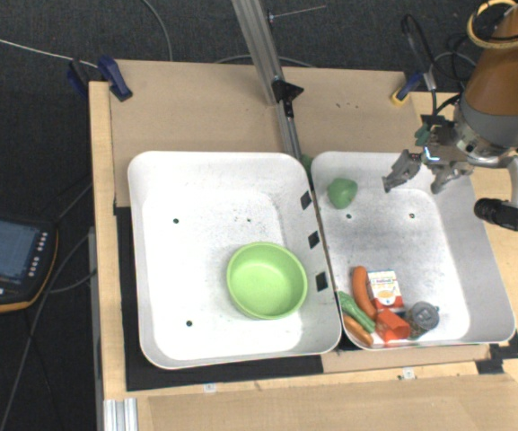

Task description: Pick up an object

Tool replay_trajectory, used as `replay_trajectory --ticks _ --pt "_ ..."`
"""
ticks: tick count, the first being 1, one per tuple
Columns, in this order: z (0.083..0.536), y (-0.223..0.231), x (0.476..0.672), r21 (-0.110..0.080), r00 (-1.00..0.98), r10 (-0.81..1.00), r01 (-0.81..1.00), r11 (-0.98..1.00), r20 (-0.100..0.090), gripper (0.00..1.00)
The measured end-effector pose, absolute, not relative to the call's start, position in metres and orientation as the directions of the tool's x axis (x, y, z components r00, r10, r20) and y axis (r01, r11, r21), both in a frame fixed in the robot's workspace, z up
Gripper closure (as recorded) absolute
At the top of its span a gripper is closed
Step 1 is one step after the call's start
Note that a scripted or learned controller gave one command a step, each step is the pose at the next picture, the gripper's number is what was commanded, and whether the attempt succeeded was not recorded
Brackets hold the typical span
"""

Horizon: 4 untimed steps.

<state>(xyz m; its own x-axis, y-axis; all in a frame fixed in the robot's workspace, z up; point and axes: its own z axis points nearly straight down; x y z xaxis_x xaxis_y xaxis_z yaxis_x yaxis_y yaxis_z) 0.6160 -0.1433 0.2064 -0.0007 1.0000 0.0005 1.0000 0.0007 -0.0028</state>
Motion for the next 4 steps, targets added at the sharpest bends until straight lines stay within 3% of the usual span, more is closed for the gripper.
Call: replay_trajectory --ticks 1,2,3,4 --pt "0.159 -0.152 0.616 -0.004 0.000 1.000 1.000 0.000 0.000 0.00" --pt "0.173 -0.152 0.617 0.002 0.000 1.000 1.000 0.000 0.000 1.00" --pt "0.215 -0.153 0.617 0.004 0.000 1.000 1.000 0.000 -0.001 1.00" --pt "0.214 -0.153 0.618 0.001 0.000 1.000 1.000 0.000 0.000 1.00"
